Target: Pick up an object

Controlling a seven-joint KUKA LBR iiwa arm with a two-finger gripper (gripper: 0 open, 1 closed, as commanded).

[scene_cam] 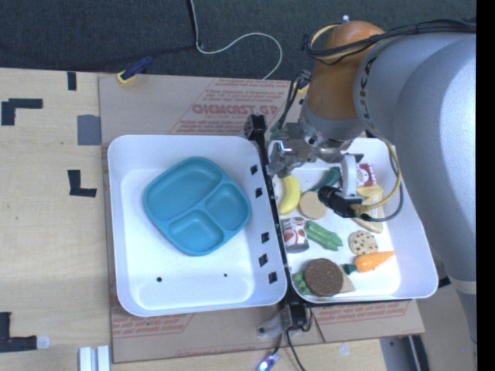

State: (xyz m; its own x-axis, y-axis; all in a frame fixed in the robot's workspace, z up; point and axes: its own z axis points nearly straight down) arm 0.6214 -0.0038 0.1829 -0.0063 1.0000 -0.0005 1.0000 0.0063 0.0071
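Note:
The right bin [410, 280] holds several toy foods: a yellow banana [289, 194], a tan round disc [313, 205], a small red and white can [295, 234], a green pea pod [323, 236], a spotted cookie [362, 243], an orange carrot [374, 260] and a dark brown round patty [322, 277]. My gripper [313, 168] hangs low over the back of this bin, just above the banana and the disc. Nothing shows clearly between its fingers. The wrist and its cables hide the items behind it.
A blue divided plate [197, 205] lies in the left bin [131, 284]. The raised divider [267, 222] between the two bins runs just left of the gripper. A red and white packet [365, 175] sits at the right bin's back right, under the arm.

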